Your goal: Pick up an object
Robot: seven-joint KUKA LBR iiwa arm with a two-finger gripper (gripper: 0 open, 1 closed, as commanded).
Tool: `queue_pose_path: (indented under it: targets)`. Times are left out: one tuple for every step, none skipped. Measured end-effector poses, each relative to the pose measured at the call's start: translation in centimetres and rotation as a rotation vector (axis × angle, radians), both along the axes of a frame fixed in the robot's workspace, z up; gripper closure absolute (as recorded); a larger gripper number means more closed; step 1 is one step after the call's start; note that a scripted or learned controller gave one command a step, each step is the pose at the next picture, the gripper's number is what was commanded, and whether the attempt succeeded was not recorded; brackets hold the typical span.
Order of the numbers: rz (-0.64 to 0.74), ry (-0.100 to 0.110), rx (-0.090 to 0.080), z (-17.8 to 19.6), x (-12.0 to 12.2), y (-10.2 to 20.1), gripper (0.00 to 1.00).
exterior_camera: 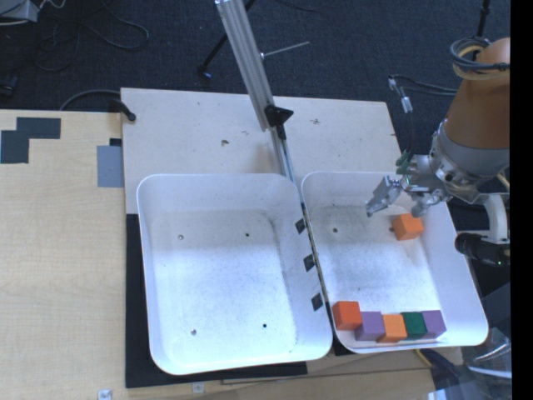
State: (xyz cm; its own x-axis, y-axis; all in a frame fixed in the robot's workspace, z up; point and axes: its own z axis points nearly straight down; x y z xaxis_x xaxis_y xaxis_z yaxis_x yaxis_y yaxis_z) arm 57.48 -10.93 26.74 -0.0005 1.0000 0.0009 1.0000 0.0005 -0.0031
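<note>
An orange block (406,226) lies in the right bin (366,257), near its far right side. My gripper (396,204) hangs just above and behind that block, reaching in from the right. Its fingers stand spread apart, one finger (377,200) pointing left, and nothing sits between them. Along the near wall of the same bin a row of blocks rests side by side: orange (346,314), purple (370,325), orange (393,327), green (414,323) and purple (433,322).
The left bin (166,223) adjoins the right one, with black clips along their shared rim (306,240). A slanted aluminium bar (250,65) rises behind the bins. The grey and orange arm (479,115) fills the right side.
</note>
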Motion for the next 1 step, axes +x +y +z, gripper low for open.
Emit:
queue_pose_path:
  targets:
    - [-0.003, -0.005, -0.003, 1.82, 1.66, -5.58, 0.0]
